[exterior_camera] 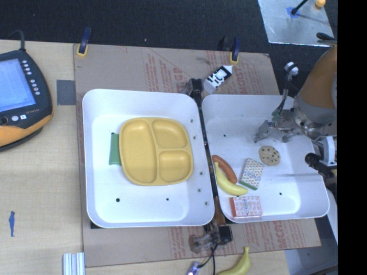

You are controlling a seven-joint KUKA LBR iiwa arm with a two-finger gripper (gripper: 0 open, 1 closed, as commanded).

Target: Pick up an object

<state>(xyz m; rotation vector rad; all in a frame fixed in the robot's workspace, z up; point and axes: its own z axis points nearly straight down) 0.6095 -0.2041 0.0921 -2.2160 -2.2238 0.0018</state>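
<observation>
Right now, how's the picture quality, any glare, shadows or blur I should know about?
In the camera view the light is even and soft: the white bins look bright but not blown out, the yellow tray casts hardly any shadow, and the gripper and small items like the cookie look slightly soft, with coarse detail.

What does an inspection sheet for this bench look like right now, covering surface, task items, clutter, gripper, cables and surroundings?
Surface: two white bins, left bin and right bin, on cardboard.
Job's things: cookie, banana, hot dog, two small boxes in right bin.
Clutter: yellow divided tray over a green item in left bin.
Gripper: gripper above right bin, holding nothing visible.
Cables: nothing seen.
Surroundings: teach pendant; second banana off the bins.
</observation>
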